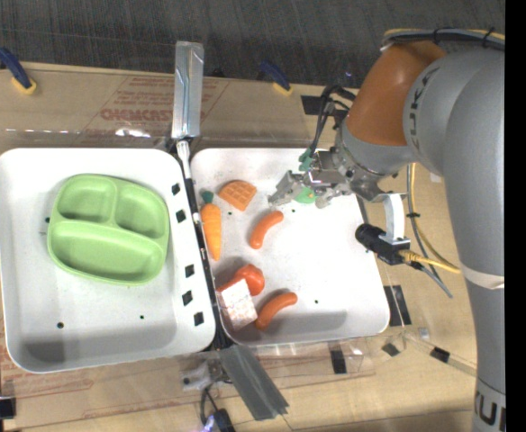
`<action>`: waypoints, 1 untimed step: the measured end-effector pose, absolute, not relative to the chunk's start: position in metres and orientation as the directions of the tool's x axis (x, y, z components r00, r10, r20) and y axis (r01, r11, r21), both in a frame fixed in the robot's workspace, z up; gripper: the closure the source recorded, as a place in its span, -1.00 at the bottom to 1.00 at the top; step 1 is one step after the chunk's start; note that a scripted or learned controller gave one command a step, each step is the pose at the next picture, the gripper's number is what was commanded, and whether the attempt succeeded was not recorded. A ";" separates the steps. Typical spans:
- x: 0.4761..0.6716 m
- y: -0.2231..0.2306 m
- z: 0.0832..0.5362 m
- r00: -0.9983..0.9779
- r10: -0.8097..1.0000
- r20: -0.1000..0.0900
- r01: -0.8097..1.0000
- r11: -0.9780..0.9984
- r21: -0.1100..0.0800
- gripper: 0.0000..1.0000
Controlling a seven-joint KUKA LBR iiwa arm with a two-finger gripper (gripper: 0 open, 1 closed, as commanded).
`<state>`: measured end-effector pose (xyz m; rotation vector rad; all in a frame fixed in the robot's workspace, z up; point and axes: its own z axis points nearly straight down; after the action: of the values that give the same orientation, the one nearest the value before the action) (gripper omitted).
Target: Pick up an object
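Grey arm (461,151) reaches over a cardboard-covered surface (83,97). Left bin (11,241) holds a green tray (110,228); right bin (353,277) holds a carrot (212,229) and sausages (265,229). Pincer (301,187) state unclear.

Orange sausage (265,229) lies slantwise mid right bin (353,277), beside a waffle (238,194)

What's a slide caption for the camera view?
Gripper hovers over right bin of toy food; green tray in left bin.

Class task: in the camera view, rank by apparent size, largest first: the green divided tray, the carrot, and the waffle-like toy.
1. Green divided tray, by far the largest.
2. Carrot.
3. Waffle-like toy, shorter than the carrot, though wider; a close call.
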<state>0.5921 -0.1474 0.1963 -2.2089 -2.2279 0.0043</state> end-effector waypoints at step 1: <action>0.616 -0.109 0.113 0.055 0.999 -0.001 0.999 -0.055 -0.001 -1.00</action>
<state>0.6159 -0.1094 0.1127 -2.2807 -2.1596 0.0022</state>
